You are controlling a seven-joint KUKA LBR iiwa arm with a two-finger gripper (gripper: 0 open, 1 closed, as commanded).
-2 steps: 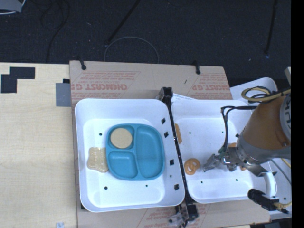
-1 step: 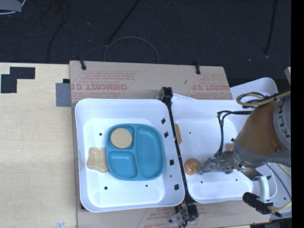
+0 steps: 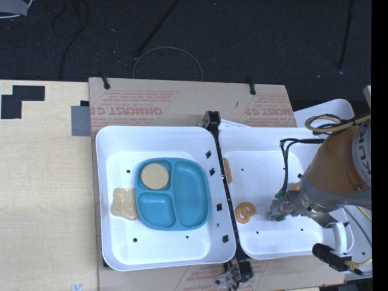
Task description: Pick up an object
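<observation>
Hovering low in the right white bin (image 3: 291, 247), the end effector (image 3: 280, 211) has the small orange pretzel-shaped ring (image 3: 245, 212) just to its left. Its grip probably cannot be told from here.

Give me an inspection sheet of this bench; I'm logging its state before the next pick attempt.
Surface: two white bins, left bin and right bin, on a cardboard sheet.
Job's things: blue divided plate holding a round cracker; tan piece beside the plate; pretzel-like ring in the right bin.
Clutter: nothing seen.
Grippers: gripper low in the right bin, right of the ring.
Cables: black cable on the arm; loops on the floor.
Surroundings: dark carpet, pale wooden bench.
</observation>
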